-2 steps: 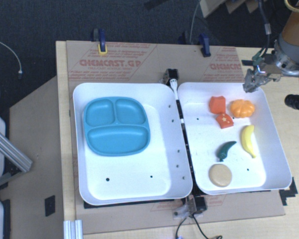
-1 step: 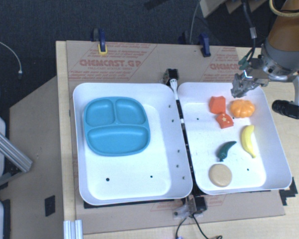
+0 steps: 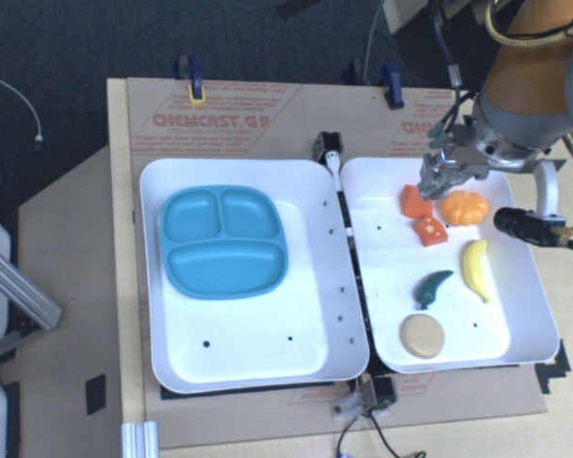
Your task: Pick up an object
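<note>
Two white bins [image 3: 358, 256] are sitting on a clamped brown board [image 3: 267, 113] over dark carpet [image 3: 124, 27]. The gripper [image 3: 442, 181] is hovering beside an orange pumpkin toy [image 3: 464, 208]; its grip state is unclear.

A flat brown cardboard-faced bench top [image 3: 267, 122], printed with red lettering, carries two shallow white plastic bins set side by side and touching along their inner edges. The left white bin [image 3: 306, 284] lies at 9 o'clock of the bench centre, the right white bin [image 3: 382, 246] at 3 o'clock. Two blue clamps grip the board's far edge: one blue clamp [image 3: 193, 76] at 11 o'clock, the other blue clamp [image 3: 392, 82] at 1 o'clock. A small black fitting [image 3: 328, 145] sits at 12 o'clock where the bins meet; another black fitting [image 3: 380, 389] sits at 6 o'clock.
</note>
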You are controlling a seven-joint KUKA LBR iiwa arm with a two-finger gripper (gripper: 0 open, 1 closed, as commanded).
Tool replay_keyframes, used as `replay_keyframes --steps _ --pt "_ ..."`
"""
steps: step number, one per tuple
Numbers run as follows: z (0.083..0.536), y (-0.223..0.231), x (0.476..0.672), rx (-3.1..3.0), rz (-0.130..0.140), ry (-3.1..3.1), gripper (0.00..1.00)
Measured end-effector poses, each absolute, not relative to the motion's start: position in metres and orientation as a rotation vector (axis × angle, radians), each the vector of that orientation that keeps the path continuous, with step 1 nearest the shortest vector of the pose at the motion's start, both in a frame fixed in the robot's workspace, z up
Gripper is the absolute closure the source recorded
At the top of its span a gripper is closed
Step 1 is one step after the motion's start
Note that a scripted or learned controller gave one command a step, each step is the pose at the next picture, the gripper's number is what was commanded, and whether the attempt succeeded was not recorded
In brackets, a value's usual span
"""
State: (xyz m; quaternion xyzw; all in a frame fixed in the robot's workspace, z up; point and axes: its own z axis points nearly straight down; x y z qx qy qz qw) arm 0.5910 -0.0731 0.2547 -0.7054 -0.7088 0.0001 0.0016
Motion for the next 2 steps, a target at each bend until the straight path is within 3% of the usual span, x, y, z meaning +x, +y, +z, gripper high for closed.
replay_keyframes --steps 2 --pt "0.225 0.019 0.549 -2.212 0.002 -2.224 1.0"
